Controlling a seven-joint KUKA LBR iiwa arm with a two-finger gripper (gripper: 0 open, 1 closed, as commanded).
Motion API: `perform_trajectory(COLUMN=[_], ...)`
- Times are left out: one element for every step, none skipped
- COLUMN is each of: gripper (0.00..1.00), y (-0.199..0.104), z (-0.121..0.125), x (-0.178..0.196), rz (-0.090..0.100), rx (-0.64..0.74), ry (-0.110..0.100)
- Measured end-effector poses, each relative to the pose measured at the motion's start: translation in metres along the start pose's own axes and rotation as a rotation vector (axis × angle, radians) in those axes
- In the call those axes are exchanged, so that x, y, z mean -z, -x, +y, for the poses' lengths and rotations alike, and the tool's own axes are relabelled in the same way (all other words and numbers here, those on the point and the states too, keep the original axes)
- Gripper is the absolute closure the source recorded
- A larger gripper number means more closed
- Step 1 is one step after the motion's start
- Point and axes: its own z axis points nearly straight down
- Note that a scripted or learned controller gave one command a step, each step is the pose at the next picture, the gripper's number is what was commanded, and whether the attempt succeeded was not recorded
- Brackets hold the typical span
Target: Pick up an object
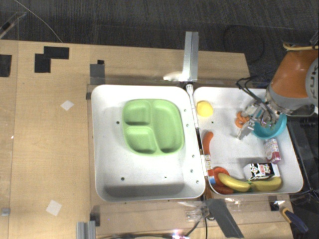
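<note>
Gripper (247, 125): lowered in right bin (227, 148), beside teal bowl (271, 128); finger state can't be told.
Left bin (107, 133): occupied by green tray (151, 126).

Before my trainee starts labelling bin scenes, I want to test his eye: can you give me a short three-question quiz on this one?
1. True or false: the green divided tray lies in the right bin.
2. Which touches the banana? A) yellow ball B) black-and-white carton C) teal bowl
3. Which object does the gripper hover beside?

Key: 1 false, it lies in the left bin. 2 B. 3 the teal bowl.
</note>
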Motion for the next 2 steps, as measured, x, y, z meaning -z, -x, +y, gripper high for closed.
perform_trajectory(gripper=[0.00,0.00], y=[-0.028,0.005], z=[0.004,0.046], x=[0.001,0.000], rz=[0.000,0.011], rx=[-0.055,-0.189], ry=[0.001,-0.005])
